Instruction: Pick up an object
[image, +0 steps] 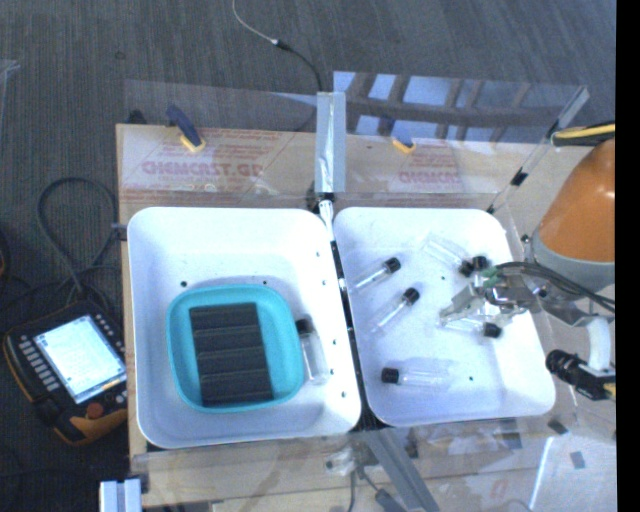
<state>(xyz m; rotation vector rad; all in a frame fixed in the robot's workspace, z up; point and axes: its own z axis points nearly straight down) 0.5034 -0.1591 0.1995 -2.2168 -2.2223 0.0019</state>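
Several clear tubes with black caps lie in the right bin (520, 395): one tube (377, 272) at the upper left, another tube (398, 305) near the middle, and a third tube (415, 376) at the front. A further tube (447, 250) lies at the back, its cap close to the gripper. My gripper (458, 305) hangs low over the bin's right half, reaching in from the right. It stands open with nothing between its fingers. A black cap (490, 330) shows just beside its lower finger.
The left bin (150, 250) holds a teal tray (185, 320) with a black ridged insert, and one capped tube (308, 345) beside it. A metal divider post (328, 150) stands behind the bins. A pendant tablet (70, 360) lies on the floor at left.
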